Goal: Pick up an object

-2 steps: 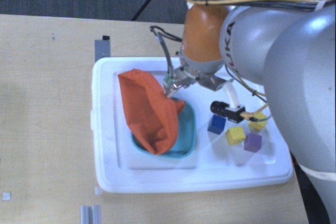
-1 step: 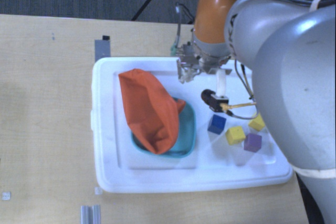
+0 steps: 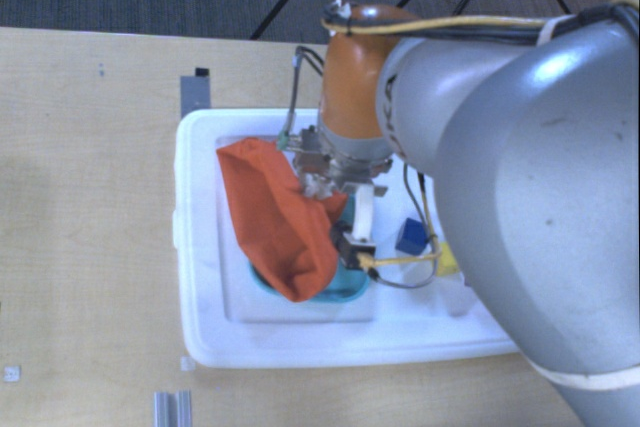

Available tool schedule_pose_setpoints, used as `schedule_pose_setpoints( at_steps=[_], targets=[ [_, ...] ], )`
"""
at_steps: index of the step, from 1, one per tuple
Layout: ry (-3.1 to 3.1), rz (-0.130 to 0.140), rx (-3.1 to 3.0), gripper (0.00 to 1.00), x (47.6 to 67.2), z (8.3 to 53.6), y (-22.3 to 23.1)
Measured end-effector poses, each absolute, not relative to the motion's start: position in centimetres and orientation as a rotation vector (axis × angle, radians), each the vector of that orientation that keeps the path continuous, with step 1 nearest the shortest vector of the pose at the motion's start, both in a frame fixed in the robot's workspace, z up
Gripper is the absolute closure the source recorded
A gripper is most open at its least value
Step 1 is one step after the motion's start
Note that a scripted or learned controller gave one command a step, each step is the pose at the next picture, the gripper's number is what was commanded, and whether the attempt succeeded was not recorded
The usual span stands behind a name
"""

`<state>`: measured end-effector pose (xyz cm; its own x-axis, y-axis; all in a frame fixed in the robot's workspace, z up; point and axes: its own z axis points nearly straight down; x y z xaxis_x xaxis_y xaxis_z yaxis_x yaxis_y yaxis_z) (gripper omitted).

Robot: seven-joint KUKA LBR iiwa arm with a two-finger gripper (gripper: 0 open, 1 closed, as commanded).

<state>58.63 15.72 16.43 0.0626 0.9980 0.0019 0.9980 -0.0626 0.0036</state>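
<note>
An orange cloth (image 3: 275, 215) lies crumpled in the left half of the white bin (image 3: 200, 245), draped over a teal object (image 3: 345, 288) whose edge peeks out below it. My gripper (image 3: 322, 183) hangs under the orange wrist band, down against the cloth's upper right edge. The cloth and the gripper body hide the tips. A small blue block (image 3: 411, 236) sits to the right of the gripper, and a yellow object (image 3: 446, 261) lies just beyond it, partly behind the arm.
The big grey arm covers the right part of the bin and everything further right. The wooden bench (image 3: 80, 215) stretches to the left. A small grey bracket (image 3: 195, 93) stands at the bin's far left corner.
</note>
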Motion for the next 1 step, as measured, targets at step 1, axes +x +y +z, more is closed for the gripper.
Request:
schedule_pose_setpoints(
  at_steps=[1],
  targets=[
    [2.428, 0.008, 1.989, 1.0, 48.84, 24.41, 8.29]
  ],
)
